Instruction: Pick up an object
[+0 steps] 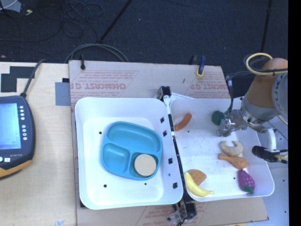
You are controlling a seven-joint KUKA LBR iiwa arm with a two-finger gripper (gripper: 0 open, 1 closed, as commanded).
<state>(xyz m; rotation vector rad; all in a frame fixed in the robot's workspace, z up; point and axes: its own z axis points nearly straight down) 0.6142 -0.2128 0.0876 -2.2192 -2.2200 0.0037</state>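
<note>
Counter [51,79] bears two white bins; right bin [207,114] holds toy foods. Pincer [229,129] low over it, just above beige piece [231,148], beside green object [217,117]; grip state unreadable.

We see a divided plate [129,147] in the left bin [89,121], a round cracker [145,165] in its lower-right compartment. In the right bin [207,114]: a sausage [183,121] upper left, a banana [197,186] at bottom, a grape bunch [246,180] lower right, a drumstick [233,160] between. A pendant [14,133] lies far left.
</note>
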